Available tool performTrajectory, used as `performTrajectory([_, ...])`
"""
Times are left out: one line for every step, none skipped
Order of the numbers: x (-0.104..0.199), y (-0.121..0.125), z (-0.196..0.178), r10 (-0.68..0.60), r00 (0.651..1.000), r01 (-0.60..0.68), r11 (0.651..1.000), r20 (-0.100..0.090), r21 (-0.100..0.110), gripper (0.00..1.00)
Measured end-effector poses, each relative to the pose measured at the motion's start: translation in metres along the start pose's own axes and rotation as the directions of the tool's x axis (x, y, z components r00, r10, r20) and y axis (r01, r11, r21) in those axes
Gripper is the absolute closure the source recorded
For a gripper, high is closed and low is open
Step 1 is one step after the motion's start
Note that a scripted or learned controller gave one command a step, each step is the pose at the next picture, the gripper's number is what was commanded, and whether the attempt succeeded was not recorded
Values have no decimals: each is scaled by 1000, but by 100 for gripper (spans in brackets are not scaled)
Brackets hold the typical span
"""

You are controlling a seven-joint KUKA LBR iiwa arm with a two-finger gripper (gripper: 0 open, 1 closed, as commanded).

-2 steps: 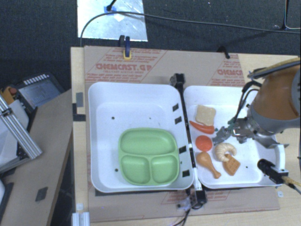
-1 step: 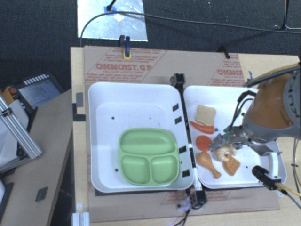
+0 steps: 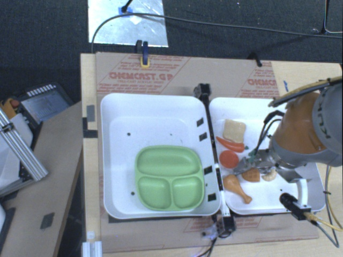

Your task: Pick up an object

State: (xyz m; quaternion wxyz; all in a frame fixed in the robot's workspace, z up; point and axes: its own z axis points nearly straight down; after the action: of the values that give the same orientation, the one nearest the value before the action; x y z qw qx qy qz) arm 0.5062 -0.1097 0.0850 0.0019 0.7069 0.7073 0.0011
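The right bin [image 3: 257, 105] holds several toy foods. A beige bread slice [image 3: 234, 128] lies toward the back, with a red chili pepper [image 3: 230, 143] and a round red tomato [image 3: 229, 158] just in front of it. A brown drumstick [image 3: 236, 186] rests near the front wall. My gripper [image 3: 250, 165] is down in this bin, right of the tomato and above the drumstick, directly over a small orange-brown piece [image 3: 253, 176]. A pale piece [image 3: 269, 174] lies beside that, partly under the wrist.
The left bin [image 3: 115, 143] carries a green divided plate [image 3: 169, 176]. A black divider [image 3: 210, 143] runs between the bins. The arm's orange band and grey body [image 3: 303, 133] cover the right bin's right half. A black camera mount [image 3: 293, 205] sits at the front right.
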Motion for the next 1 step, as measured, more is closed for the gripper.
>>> performTrajectory([1,0,-10,-1,1000,1,1000,-1,1,100])
